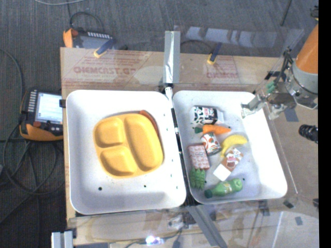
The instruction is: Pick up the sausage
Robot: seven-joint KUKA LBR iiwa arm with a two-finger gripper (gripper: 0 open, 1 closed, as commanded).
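The sausage (150,118) shows as a thin red-brown sliver in the left bin (83,190), mostly hidden behind the upper right edge of the yellow divided plate (128,143). My gripper (260,105) hangs over the far right corner of the right bin (269,185), well to the right of the sausage and apart from it. Nothing is visibly held in it.
The right bin holds several toy foods: a cow-patterned carton (205,114), a carrot (216,130), a banana (234,141), a red can (211,143), a brown packet (198,156) and green vegetables (224,187). A ridge (177,138) divides the two bins.
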